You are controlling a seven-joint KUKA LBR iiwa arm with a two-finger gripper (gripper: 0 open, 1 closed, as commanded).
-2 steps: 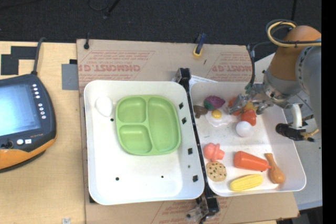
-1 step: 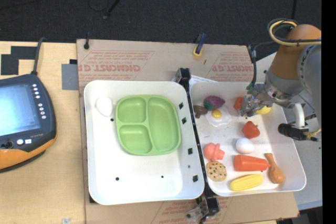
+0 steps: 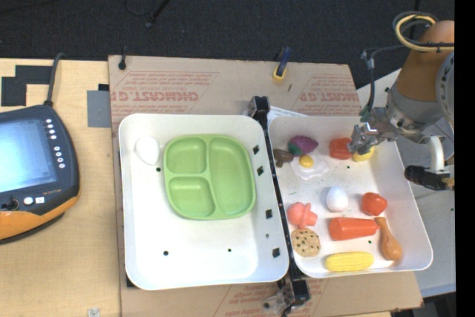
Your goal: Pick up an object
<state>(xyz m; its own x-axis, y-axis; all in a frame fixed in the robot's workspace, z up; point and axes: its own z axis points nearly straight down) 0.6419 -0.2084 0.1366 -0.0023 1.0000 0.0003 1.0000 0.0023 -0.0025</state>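
Pincer [image 3: 363,139] over glossy plastic food — round white egg [image 3: 337,198], ridged corn [image 3: 349,261].

Toy foods [image 3: 349,227] fill right bin [image 3: 415,234]; green tray [image 3: 208,177] left.

Green tray [image 3: 209,177], white bins [image 3: 141,249], orange carrot [image 3: 352,228], yellow corn [image 3: 349,260], white egg [image 3: 337,198], brown-speckled tan cookie [image 3: 305,242], purple beet [image 3: 302,144].
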